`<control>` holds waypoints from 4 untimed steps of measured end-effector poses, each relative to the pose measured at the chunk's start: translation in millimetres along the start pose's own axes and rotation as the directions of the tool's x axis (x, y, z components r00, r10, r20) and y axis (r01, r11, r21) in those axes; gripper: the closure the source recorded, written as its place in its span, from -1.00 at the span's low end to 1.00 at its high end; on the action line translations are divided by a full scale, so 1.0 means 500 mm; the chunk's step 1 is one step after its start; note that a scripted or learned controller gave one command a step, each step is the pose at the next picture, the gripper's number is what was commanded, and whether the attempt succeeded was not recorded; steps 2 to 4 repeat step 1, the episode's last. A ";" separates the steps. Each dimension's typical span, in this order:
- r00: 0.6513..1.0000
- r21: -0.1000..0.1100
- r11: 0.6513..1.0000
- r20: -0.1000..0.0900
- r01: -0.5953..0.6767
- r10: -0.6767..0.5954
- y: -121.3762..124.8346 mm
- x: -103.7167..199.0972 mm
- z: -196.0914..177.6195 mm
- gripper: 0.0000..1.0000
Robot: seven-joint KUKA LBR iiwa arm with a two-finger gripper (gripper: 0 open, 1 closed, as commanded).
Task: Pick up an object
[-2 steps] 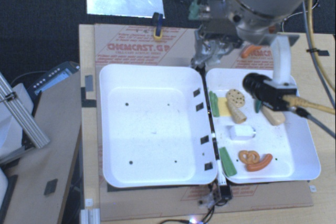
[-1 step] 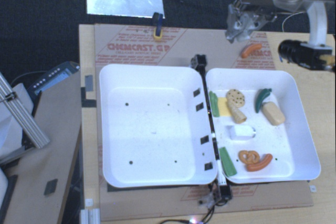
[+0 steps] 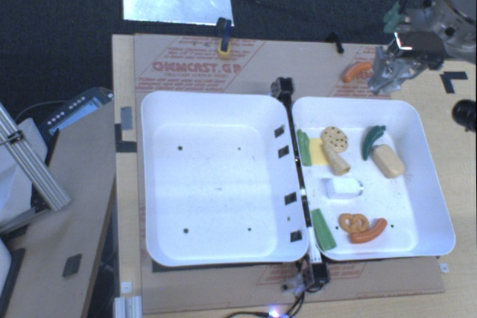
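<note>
Toy food pieces scattered in the right bin (image 3: 428,160), arm's gripper (image 3: 387,78) hanging above that bin's far edge.
In the right bin: a speckled cookie (image 3: 335,137) on a yellow slice (image 3: 317,151), a tan cylinder (image 3: 336,163) just below it, a green strip (image 3: 304,147) by the left wall, a dark green pepper (image 3: 372,141) next to a tan bread-like block (image 3: 388,161), a white block (image 3: 344,188) near the middle, a pretzel (image 3: 352,222) touching a sausage (image 3: 369,231), another green strip (image 3: 323,229) at the near left corner. An orange piece (image 3: 357,71) lying on the worktop (image 3: 246,59) outside the bin, just left of the gripper. Jaws pointing down, too blurred to tell whether open or closed, nothing visibly between them. Left bin (image 3: 160,182) beside the right one.
</note>
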State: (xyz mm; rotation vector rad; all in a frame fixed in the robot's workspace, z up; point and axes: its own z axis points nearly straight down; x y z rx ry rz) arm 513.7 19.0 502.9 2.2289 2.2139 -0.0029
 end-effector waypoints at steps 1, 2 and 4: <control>1.000 0.007 1.000 -0.002 0.015 -0.015 -0.058 0.100 0.179 1.00; 1.000 0.007 1.000 -0.002 0.015 -0.015 -0.058 0.100 0.179 1.00; 1.000 0.007 1.000 -0.002 0.015 -0.015 -0.058 0.100 0.179 1.00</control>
